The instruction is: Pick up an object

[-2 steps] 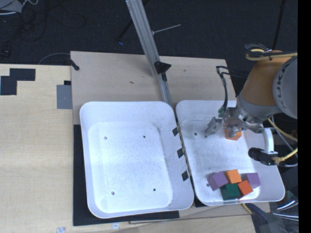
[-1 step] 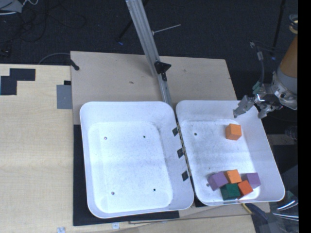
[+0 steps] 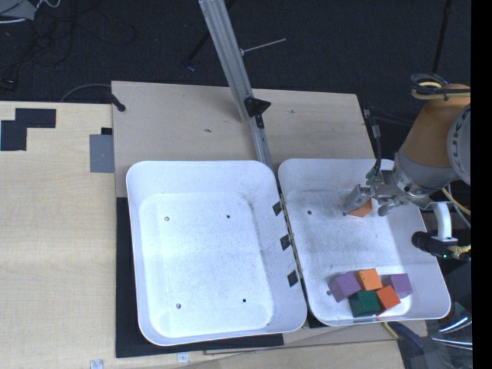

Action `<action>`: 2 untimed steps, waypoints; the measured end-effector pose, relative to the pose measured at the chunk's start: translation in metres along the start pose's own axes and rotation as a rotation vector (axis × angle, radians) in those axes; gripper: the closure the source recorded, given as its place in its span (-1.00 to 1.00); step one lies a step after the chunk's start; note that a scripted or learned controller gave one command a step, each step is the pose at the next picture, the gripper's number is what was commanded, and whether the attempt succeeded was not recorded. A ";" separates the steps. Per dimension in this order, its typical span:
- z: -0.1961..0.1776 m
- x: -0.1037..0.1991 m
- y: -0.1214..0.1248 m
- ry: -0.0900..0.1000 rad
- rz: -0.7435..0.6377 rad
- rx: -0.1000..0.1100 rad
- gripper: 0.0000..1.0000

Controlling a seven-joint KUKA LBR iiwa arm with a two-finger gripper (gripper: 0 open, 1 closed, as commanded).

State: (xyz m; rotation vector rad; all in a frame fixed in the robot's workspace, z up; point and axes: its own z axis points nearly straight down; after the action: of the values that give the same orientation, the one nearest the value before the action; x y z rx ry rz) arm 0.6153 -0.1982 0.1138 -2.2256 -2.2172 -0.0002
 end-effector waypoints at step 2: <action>-0.142 0.081 0.042 0.001 -0.009 -0.007 -1.00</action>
State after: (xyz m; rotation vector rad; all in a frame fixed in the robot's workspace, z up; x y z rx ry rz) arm 0.6576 -0.1170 0.2560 -2.2187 -2.2302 -0.0088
